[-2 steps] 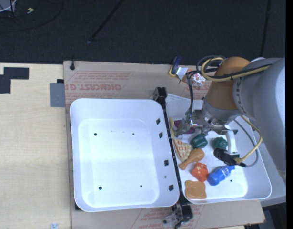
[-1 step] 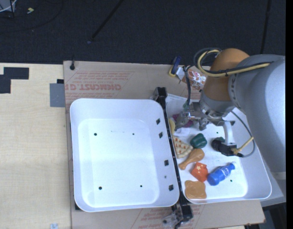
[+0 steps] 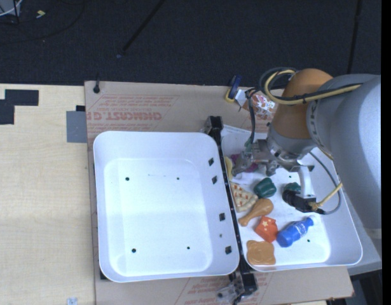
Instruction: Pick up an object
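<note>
**Gripper hanging low in the right bin, among toys**

Gripper (image 3: 262, 161) is hanging low over the far left part of the right bin (image 3: 340, 237), at the end of the grey arm (image 3: 357, 126), which is reaching in across the bin's right edge. Whether it is released, clenched or grasping anything cannot be told, the wrist covering it. The toys to pick from are all lying in the left and middle part of this bin. A green toy (image 3: 266, 187) is lying just beside the gripper, on its near side. A waffle (image 3: 243, 199) is lying against the bin's left edge, about midway along it, and a drumstick (image 3: 257, 210) is lying slantwise just beside the waffle, toward the near edge. A red toy (image 3: 266, 227) is lying nearer still, and a blue bottle (image 3: 294, 231) is lying on its side, touching or almost touching the red toy on the right. A tan toy (image 3: 261, 253) is lying at the near left corner. A yellow piece (image 3: 228, 166) is leaning at the left edge, level with the gripper. The left bin (image 3: 109, 170) is standing edge to edge with the right one, both resting on a cardboard sheet (image 3: 150, 110) that is covering part of the wooden bench (image 3: 36, 202).
</note>
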Robot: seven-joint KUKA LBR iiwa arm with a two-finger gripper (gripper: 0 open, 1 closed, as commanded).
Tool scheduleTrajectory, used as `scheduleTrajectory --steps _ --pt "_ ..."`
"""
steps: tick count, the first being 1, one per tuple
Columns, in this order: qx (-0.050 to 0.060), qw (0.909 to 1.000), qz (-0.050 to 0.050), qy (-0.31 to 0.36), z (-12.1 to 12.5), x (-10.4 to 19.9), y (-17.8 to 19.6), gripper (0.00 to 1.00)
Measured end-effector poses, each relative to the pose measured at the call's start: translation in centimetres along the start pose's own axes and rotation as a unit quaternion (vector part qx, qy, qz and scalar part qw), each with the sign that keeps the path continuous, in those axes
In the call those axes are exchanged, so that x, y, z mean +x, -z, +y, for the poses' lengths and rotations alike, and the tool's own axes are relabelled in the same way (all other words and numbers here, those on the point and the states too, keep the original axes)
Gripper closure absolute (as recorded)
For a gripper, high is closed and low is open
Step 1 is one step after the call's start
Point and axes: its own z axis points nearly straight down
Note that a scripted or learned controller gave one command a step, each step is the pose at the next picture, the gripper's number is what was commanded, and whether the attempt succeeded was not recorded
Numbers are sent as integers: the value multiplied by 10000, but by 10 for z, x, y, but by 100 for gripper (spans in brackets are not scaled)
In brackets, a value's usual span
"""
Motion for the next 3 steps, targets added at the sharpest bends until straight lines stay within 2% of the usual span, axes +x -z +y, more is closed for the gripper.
scheduleTrajectory --steps 1,2,3 --pt "45 10000 0 19 9 -1 -1 0" --pt "19 10000 29 14 -37 -5 -1 0" --pt "32 10000 39 6 -36 -5 8 100"
